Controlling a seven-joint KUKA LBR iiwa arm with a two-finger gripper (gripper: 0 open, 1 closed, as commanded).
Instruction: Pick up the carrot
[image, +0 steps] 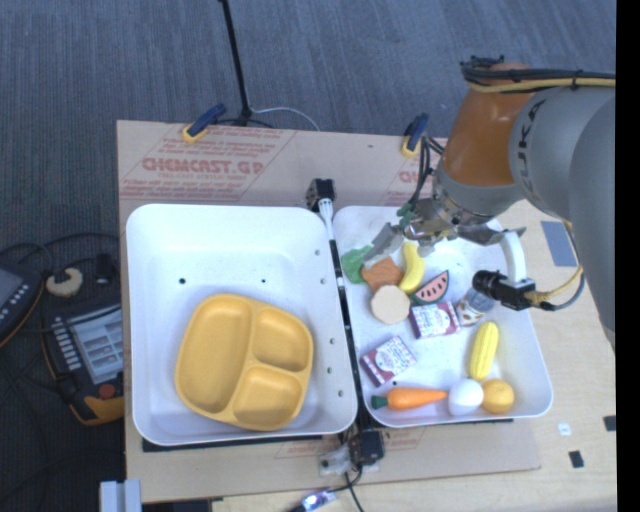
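Observation:
The carrot (415, 398), orange with a green top, lies flat along the near wall of the right bin (535, 345), its tip touching a white egg (465, 397). My gripper (400, 235) hovers over the far left part of that bin, well away from the carrot. Its grey fingers (384, 238) stand open just above a green toy (353, 265) and a small banana (411, 268). Nothing sits between them.
The right bin also holds a brown piece (380, 272), a watermelon slice (432, 288), a beige disc (390, 304), two small cartons (432, 320), a corn cob (484, 348) and an orange ball (498, 396). A yellow divided plate (245, 360) lies in the left bin (160, 260).

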